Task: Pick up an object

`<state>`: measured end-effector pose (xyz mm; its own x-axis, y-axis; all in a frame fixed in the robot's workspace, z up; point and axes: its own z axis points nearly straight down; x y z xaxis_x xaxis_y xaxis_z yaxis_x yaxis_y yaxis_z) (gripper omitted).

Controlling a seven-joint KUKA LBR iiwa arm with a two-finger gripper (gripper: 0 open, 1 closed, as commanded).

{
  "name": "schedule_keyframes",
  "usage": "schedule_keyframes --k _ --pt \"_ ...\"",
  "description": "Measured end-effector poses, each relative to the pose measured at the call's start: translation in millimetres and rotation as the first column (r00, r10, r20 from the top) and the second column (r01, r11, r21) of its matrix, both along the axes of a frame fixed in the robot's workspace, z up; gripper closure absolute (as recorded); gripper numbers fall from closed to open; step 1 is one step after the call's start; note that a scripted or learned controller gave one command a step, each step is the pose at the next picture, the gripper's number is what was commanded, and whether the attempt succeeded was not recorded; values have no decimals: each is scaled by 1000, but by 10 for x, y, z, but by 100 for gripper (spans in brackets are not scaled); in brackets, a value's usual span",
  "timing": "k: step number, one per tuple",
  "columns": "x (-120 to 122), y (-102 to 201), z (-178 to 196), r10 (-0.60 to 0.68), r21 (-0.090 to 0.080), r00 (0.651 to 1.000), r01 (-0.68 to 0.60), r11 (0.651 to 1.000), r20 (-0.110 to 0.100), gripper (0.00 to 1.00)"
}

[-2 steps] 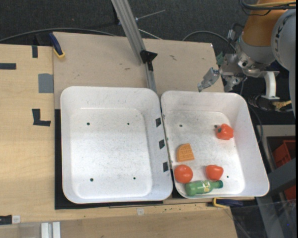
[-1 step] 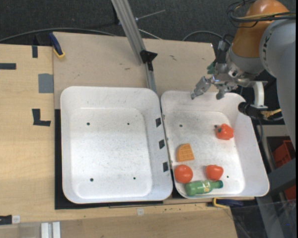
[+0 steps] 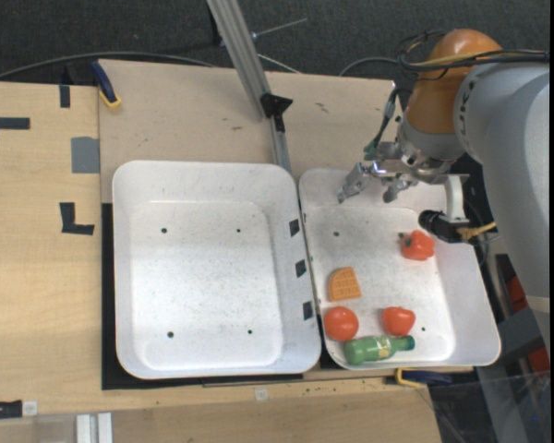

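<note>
fingers point(image 3: 370, 188) spread, nothing between, arm cropped

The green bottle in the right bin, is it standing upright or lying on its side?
Lying on its side. The green bottle stretches lengthwise along the near wall of the right bin, cap end pointing right.

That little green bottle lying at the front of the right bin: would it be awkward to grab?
Probably. The green bottle lies on its side, so a nudge may roll it. It rests against the right bin wall, leaving little finger room. It looks like smooth plastic, perhaps slippery and light.
</note>
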<state>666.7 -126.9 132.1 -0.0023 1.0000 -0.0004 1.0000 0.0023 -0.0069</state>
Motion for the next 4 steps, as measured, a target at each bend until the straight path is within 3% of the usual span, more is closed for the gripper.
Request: schedule_keyframes --k 1,2,3,4 --pt "16 6 143 2 -1 1000 -2 1000 6 100" --pt "27 -24 778 -1 -1 1000 1 1000 12 100" --pt "29 -17 811 -1 1 1000 1 1000 7 100" --pt "-80 584 911 5 3 1000 -5 1000 6 100"
